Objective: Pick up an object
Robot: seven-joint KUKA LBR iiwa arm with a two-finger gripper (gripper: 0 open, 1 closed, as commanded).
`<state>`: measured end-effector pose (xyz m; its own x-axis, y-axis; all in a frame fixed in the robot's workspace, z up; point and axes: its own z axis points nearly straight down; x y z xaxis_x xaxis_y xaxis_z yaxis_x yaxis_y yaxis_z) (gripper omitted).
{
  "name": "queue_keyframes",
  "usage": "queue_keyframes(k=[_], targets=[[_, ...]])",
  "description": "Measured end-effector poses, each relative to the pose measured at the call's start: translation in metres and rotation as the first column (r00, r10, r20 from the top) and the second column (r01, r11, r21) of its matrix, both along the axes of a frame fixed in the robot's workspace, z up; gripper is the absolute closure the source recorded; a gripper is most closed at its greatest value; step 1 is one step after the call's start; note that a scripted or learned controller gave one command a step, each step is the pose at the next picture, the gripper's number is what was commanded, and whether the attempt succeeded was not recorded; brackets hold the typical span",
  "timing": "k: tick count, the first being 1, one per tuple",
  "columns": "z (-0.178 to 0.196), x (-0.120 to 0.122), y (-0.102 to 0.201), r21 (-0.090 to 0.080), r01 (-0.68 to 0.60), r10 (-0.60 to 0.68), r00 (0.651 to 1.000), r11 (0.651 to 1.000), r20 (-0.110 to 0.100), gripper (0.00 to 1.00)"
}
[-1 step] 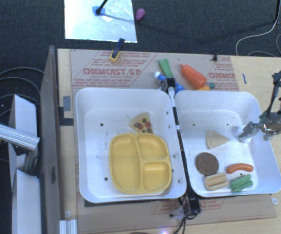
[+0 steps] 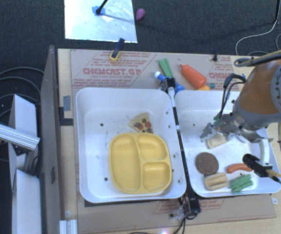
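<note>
In the right bin (image 2: 194,112) lie a pale cheese-like wedge (image 2: 216,141), a brown round patty (image 2: 207,163), a tan bread roll (image 2: 215,181), a red sausage (image 2: 238,168) and a green pea pod (image 2: 241,183). My gripper (image 2: 213,130) hangs low over the middle of that bin, right at the upper left side of the pale wedge. The wrist and the orange-banded arm (image 2: 259,94) cover the bin's right part. The left bin (image 2: 89,130) holds a yellow divided plate (image 2: 140,162) and a pizza slice (image 2: 142,123).
Behind the bins on the cardboard lie an orange carrot (image 2: 194,76), a green object (image 2: 165,67), a blue item (image 2: 160,75) and a yellow-and-blue tool (image 2: 116,50). A metal divider (image 2: 175,118) runs between the bins. Cables cross near the arm.
</note>
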<state>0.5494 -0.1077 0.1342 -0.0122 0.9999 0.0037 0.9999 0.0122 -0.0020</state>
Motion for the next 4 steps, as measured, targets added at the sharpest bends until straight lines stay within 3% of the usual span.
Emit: queue_keyframes(k=[1,2,3,4], targets=[[0.007,-0.040,0.019,-0.002,0.011,-0.011,1.000,1.000,-0.001,0.00],[-0.014,-0.064,0.023,-0.002,0.012,-0.012,1.000,1.000,-0.001,0.00],[-0.048,-0.061,-0.003,0.001,0.013,-0.013,1.000,1.000,0.006,0.00],[-0.045,0.056,-0.009,-0.006,0.004,-0.004,1.000,1.000,0.017,0.00]])
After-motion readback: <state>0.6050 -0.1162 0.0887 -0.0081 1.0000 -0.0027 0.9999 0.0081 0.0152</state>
